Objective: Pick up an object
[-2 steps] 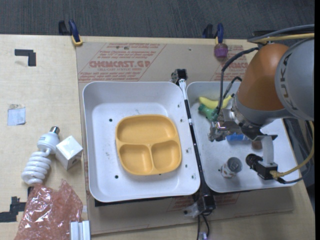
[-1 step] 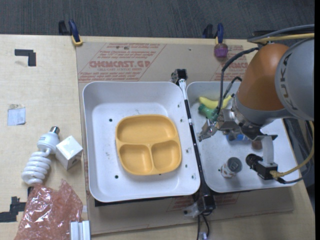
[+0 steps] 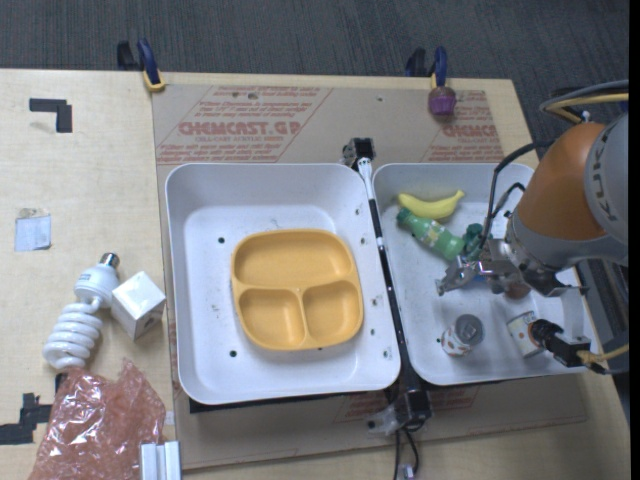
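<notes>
The right bin (image 3: pixel 424 360) holds a yellow banana (image 3: pixel 430 204) at its far side. A green bottle (image 3: pixel 432 234) lies just in front of the banana. Nearer the front are a small round can (image 3: pixel 466 331) and a small white item (image 3: pixel 522 328). My gripper (image 3: pixel 468 274) hangs over the middle of this bin, just right of the bottle's cap end and above the can. Nothing can be seen held in it. The left bin (image 3: pixel 185 228) carries a yellow divided plate (image 3: pixel 297 288).
On the bench left of the bins lie a spiral light bulb (image 3: pixel 76 318), a white cube (image 3: pixel 138 303) and a crumpled red plastic bag (image 3: pixel 95 428). A small purple object (image 3: pixel 442 100) sits behind the right bin. The arm's cables trail at the right.
</notes>
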Available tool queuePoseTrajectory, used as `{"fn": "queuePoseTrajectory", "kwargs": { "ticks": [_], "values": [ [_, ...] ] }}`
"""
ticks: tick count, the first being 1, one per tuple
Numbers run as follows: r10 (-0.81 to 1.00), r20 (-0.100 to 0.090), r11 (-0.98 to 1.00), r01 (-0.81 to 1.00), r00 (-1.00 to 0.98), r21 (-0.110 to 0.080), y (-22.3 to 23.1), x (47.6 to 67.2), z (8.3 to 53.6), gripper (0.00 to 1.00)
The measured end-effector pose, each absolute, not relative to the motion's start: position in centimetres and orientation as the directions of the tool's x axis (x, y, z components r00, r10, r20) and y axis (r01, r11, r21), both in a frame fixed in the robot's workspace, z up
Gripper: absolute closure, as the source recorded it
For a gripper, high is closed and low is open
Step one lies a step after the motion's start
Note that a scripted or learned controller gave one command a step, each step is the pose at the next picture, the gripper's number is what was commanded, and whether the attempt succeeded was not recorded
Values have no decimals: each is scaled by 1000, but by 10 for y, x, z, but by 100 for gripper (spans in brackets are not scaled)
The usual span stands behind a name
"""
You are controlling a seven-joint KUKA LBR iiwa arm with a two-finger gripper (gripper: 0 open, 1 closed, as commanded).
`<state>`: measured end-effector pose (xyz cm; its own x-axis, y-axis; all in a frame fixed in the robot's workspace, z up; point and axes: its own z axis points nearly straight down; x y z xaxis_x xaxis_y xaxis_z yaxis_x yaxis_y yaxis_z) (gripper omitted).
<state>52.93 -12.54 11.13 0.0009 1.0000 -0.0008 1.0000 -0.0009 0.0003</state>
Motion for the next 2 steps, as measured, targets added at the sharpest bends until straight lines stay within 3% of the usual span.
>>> {"fn": "queuePoseTrajectory", "kwargs": {
  "ticks": [1,2],
  "values": [
    [1000,0,0,1000,0,0,-94,523,92,0],
    [1000,0,-1,1000,1,0,-93,477,92,0]
  ]
}}
